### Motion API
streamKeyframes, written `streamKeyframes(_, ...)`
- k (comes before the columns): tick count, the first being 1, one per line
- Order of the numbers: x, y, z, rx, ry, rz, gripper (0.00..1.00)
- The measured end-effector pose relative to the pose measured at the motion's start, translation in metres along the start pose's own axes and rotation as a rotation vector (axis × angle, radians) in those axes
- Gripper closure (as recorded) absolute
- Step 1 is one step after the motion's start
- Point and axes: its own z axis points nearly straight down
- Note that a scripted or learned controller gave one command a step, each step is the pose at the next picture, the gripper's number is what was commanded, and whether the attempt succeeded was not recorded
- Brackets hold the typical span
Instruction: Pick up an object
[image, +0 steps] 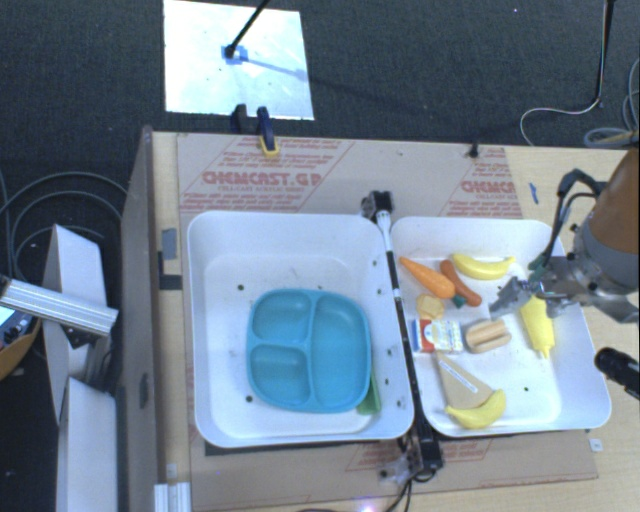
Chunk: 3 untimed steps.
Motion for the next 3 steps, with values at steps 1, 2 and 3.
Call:
streamKeyframes(1,0.015,0.073,0.079,0.000,0.000,-0.004,0.00)
streamKeyframes(2,0.024,0.123,0.165,0.001,0.000,-0.003,0.00)
streamKeyframes(3,0.023,0.123,0.150,-0.002,0.000,-0.002,1.00)
